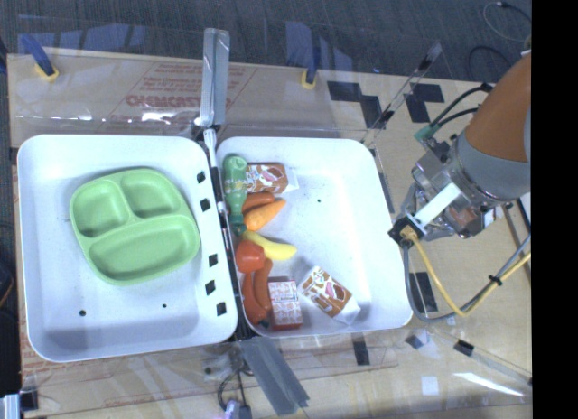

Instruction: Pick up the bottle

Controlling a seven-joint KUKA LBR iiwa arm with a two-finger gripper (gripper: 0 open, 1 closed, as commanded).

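The bottle (pixel 235 182) is green and lies along the left wall of the right bin (pixel 361 228), near its far end. A snack packet (pixel 267 176) lies right beside it and an orange carrot (pixel 264 215) just below it. My gripper (pixel 459 217) hangs outside the right bin, past its right rim, well away from the bottle. Its tips are hidden among the wrist parts, and I see nothing held.
A banana (pixel 274 247), red toy foods (pixel 253 274) and two small cartons (pixel 284 303) (pixel 327 293) lie at the right bin's near left. The left bin (pixel 54 318) holds a green divided plate (pixel 135 225). A metal divider (pixel 214 83) stands between the bins.
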